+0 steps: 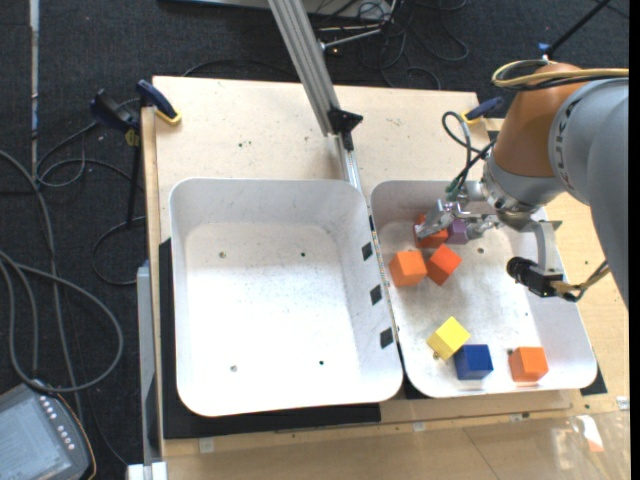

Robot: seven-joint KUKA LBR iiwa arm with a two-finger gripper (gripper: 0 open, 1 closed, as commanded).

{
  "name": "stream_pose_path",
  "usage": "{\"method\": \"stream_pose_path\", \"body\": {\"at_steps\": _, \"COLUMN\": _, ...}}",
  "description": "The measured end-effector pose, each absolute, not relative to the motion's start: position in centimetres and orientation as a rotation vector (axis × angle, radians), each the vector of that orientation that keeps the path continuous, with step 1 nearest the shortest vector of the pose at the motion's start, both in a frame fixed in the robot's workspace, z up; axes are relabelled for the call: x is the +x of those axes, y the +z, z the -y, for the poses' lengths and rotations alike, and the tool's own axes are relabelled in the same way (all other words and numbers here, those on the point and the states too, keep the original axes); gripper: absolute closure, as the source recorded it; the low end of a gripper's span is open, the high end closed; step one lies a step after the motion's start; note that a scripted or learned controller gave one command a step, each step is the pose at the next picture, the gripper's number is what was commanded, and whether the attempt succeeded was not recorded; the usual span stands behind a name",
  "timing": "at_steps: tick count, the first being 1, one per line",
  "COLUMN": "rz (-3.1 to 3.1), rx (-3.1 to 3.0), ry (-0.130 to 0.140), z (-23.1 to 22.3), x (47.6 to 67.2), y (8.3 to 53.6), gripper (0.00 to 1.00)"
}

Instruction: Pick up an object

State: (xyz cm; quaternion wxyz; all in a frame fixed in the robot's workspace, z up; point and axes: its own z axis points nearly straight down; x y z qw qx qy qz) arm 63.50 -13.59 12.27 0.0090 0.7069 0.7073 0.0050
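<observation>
My gripper (452,220) hangs low over the far part of the right bin (560,328), reaching in from the right. Right at its tip lie a small red block (431,234) and a purple piece (458,232); whether either is held cannot be made out. Just in front of them sit two orange blocks, one (407,267) on the left and one (444,263) tilted beside it. Nearer the front of the bin are a yellow block (449,336), a blue block (473,361) touching it, and another orange block (528,364).
The left bin (200,218) adjoins the right one along a shared wall with black clips (378,293). A slanted metal rail (310,68) crosses the bench top behind the bins. A black cable fitting (530,276) hangs off the arm over the right bin.
</observation>
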Motion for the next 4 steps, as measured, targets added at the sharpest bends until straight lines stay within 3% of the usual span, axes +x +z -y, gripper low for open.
{"method": "stream_pose_path", "body": {"at_steps": 1, "rz": -2.210, "rx": 2.209, "ry": 0.010, "z": 13.7, "x": 63.4, "y": 13.0, "gripper": 1.00}}
{"method": "stream_pose_path", "body": {"at_steps": 4, "rz": -2.219, "rx": 2.216, "ry": 0.005, "z": 13.9, "x": 62.6, "y": 25.8, "gripper": 1.00}}
